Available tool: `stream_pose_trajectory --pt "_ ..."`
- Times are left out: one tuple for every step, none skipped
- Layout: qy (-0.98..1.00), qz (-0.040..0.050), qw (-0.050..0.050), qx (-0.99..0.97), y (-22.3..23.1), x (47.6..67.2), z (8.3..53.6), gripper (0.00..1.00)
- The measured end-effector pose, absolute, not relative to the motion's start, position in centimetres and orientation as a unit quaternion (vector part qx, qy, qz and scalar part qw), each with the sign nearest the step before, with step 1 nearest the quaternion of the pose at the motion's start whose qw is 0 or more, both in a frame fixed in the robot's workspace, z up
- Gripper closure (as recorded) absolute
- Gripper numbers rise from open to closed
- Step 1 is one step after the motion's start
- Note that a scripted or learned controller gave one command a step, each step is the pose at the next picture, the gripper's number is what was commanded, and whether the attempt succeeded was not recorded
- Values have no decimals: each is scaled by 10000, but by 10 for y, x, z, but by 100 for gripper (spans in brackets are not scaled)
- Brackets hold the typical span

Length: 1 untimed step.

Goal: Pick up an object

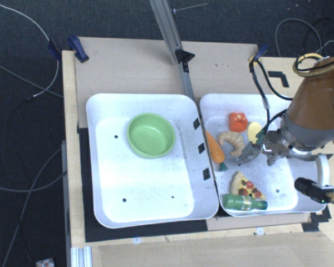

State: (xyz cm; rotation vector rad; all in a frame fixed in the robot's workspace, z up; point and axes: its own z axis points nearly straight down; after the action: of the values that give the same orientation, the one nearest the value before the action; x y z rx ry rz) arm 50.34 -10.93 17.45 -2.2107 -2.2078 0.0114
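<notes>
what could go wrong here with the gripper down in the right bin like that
1. The gripper sits low among crowded items: the tan croissant-like piece, the yellow piece and the carrot lie close together, so it may nudge neighbours or catch two at once.
2. Whether anything is between its fingers cannot be told, so a lift may come up bare.
3. The carrot rests against the right bin wall, awkward to grasp.

I can read no text, label, brand or number anywhere here. The green bottle [244, 203] lying at the near edge of my right bin [278, 174] has a wrapper, but its print is too small to read.
</notes>
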Motion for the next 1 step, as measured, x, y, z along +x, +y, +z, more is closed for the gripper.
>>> stream_pose_trajectory --pt "-7065 32 82 -7076 -110 502 110 0"
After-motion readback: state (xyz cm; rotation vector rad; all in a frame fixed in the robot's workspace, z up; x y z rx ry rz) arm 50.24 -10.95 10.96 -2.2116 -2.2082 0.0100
